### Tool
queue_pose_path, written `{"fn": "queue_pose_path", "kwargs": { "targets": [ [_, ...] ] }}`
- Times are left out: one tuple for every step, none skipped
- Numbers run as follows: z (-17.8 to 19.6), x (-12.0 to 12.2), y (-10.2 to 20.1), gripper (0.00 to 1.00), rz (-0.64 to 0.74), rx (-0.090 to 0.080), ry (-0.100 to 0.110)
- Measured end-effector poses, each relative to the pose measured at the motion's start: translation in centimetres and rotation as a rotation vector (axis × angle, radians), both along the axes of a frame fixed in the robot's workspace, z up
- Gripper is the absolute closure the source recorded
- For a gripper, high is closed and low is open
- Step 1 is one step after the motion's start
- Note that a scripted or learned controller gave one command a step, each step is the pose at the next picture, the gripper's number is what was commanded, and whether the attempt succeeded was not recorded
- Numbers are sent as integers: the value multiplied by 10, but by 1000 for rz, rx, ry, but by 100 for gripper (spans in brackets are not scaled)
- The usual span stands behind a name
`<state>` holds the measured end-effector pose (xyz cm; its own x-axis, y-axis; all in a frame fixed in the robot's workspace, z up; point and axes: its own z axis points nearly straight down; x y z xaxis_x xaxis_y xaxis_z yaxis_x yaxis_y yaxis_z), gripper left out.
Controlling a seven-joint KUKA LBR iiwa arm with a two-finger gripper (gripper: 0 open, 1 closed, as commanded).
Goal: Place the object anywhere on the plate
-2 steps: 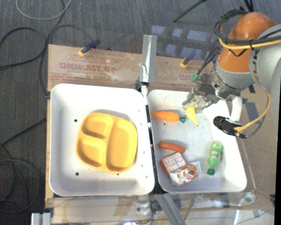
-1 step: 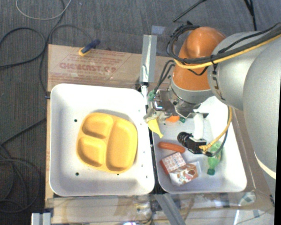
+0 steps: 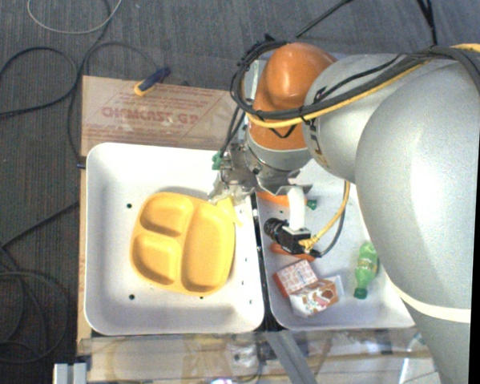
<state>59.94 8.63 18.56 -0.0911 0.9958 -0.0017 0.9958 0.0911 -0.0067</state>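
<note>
One claw [image 3: 228,181] poised at the upper right rim of yellow plate [image 3: 184,242] in left bin [image 3: 106,300], grip state impossible to tell. At five o'clock, in right bin [image 3: 394,314]: red packet [image 3: 306,287], green bottle [image 3: 365,268].

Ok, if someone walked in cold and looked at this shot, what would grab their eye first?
Probably the huge grey arm with its orange band, filling the upper right and reaching over the seam between the bins. Next, the bright yellow compartment plate in the left bin. The right bin holds a red-and-white packet and a small green bottle.
</note>
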Motion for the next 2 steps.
{"fn": "queue_pose_path", "kwargs": {
  "targets": [
    [0, 0, 0, 0, 0, 1, 0],
    [6, 0, 0, 100, 1, 0, 6]
  ]
}}
